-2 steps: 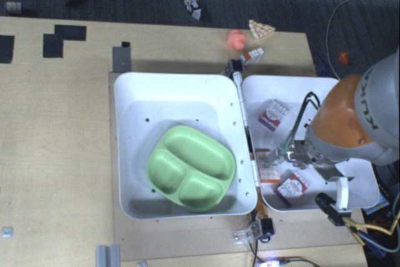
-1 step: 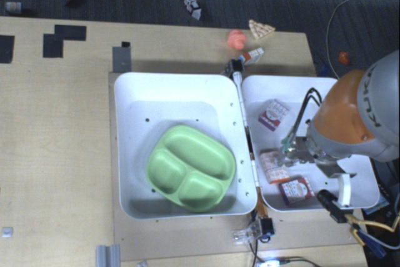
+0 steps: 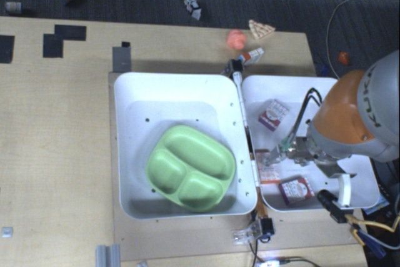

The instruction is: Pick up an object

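Overhead: gripper (image 3: 275, 155) low in right bin (image 3: 325, 87), near left wall; finger state impossible to tell. Small box (image 3: 274, 114) just beyond, packet (image 3: 295, 189) nearer front, green tray (image 3: 190, 167) in left bin (image 3: 169, 94). Nothing lifted yet; grasp and lift remain.

You look down from one fixed camera above the desk (image 3: 56, 153), tilted slightly, taking in both white bins (image 3: 125, 134) whole; the arm (image 3: 350, 122) enters from your right.
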You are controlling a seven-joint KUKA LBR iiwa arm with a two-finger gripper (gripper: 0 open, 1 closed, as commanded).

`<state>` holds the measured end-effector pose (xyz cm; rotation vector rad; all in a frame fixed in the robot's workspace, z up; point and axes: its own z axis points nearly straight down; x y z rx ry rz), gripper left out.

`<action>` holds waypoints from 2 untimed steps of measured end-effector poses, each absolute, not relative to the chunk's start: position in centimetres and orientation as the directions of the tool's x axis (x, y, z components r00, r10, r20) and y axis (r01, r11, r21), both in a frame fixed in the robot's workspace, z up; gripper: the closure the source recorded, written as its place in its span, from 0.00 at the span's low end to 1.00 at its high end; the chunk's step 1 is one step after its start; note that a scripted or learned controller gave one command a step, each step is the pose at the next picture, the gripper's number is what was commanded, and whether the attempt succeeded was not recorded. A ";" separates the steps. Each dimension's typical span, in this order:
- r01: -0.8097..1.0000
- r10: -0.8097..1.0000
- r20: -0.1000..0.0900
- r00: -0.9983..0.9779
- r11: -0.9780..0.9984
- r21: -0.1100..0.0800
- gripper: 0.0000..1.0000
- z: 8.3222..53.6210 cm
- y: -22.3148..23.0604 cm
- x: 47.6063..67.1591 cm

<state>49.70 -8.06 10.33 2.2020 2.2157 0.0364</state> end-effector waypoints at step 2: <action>1.000 1.000 0.001 -0.006 0.006 0.011 0.00 9.0 -8.5 54.2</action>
